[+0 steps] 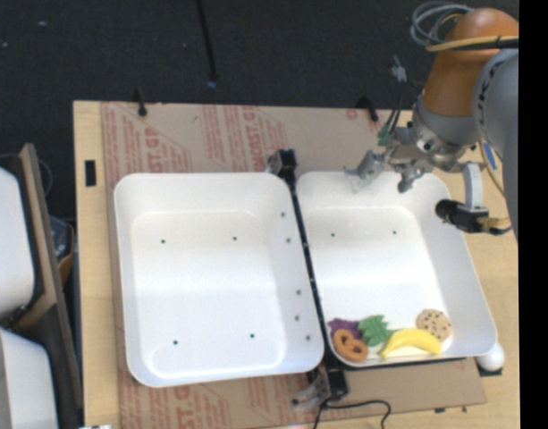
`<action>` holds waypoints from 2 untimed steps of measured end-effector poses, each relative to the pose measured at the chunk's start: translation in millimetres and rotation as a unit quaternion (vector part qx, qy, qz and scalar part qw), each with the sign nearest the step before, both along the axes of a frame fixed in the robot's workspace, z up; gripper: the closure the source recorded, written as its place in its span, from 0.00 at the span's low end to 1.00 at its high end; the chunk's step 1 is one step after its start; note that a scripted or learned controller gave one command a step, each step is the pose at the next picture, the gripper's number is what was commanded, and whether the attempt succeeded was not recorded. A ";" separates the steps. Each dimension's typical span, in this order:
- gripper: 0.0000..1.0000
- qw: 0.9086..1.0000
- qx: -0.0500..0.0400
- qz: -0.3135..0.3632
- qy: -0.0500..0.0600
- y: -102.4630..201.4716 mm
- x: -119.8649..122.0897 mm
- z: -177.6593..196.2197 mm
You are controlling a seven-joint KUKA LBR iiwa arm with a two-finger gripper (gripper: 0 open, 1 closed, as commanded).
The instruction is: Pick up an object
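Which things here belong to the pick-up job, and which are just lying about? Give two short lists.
Belong to the job:
tool, above the right bin's far edge
banana
cookie
pretzel
green leafy piece
purple piece
right bin, holding them at its near edge

Just lying about:
left bin
cardboard sheet under the bins
black cable on the dark floor

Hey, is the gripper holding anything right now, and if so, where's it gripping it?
Nothing is held. The gripper hangs over the right bin's far edge with nothing between its fingers; the toys, including the banana, lie along the near edge.
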State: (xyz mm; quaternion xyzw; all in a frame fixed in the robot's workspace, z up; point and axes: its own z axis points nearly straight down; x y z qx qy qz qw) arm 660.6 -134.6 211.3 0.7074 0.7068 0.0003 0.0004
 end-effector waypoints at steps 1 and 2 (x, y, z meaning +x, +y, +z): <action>0.00 1.000 0.000 -0.002 0.004 -26.8 -60.9 -74.5; 1.00 1.000 0.000 0.000 -0.001 -26.1 -58.0 -60.2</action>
